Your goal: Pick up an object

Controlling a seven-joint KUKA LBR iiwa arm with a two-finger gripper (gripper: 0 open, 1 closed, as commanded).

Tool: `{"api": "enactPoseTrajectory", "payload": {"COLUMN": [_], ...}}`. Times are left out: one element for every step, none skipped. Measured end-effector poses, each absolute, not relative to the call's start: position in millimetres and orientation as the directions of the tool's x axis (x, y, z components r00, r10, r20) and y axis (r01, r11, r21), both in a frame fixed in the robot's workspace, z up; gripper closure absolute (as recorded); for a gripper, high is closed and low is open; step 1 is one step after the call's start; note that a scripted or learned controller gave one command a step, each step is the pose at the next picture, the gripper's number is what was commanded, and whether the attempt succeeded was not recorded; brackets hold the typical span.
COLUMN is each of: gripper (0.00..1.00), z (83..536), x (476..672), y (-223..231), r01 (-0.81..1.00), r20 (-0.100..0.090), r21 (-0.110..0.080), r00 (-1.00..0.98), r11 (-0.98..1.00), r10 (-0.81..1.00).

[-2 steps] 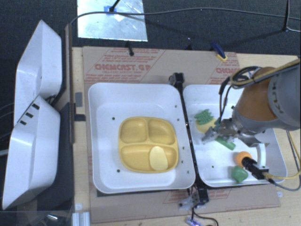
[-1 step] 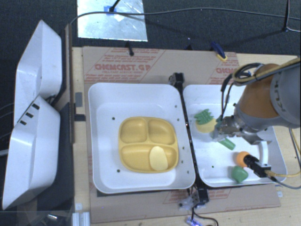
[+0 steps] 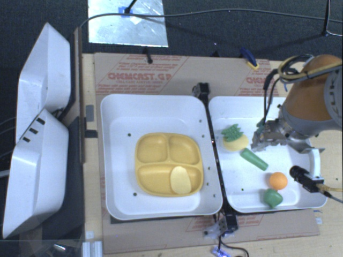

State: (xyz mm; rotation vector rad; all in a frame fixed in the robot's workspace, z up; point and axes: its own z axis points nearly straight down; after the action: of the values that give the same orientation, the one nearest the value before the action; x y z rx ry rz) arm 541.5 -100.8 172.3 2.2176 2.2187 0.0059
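Going left to right: in the left bin (image 3: 115,159) you are looking at a yellow divided plate (image 3: 169,163) with a pale yellow oval piece (image 3: 181,180) sitting in its lower right compartment. In the right bin (image 3: 236,199) a yellow toy with a green leafy top (image 3: 234,138) is lying near the left wall, a green stick-shaped piece (image 3: 253,159) is lying just beside it at a slant, and an orange ball (image 3: 278,181) and a green chunk (image 3: 272,198) are sitting near the front edge, almost touching. The gripper (image 3: 262,140) is hanging over the right bin, between the leafy toy and the green stick, close above both. Nothing is showing in its grip, and you cannot tell how wide it is standing. Risk call: the two nearest pieces are crowding each other, so a descent here could be landing between them, nudging one aside or pinching an edge that slips out. The stick's round slanted body could also be rolling away from contact.
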Motion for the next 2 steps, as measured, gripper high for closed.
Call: {"api": "enactPoseTrajectory", "payload": {"gripper": [1.00,1.00], "z": [228,240], "x": [534.7,535.1], "y": [-95,-95], "r01": [1.000,1.000], "r20": [0.000,0.000], "r21": [0.006,0.002], "r00": [-0.001,-0.001], "r11": [0.001,0.001], "r10": [1.000,1.000]}}
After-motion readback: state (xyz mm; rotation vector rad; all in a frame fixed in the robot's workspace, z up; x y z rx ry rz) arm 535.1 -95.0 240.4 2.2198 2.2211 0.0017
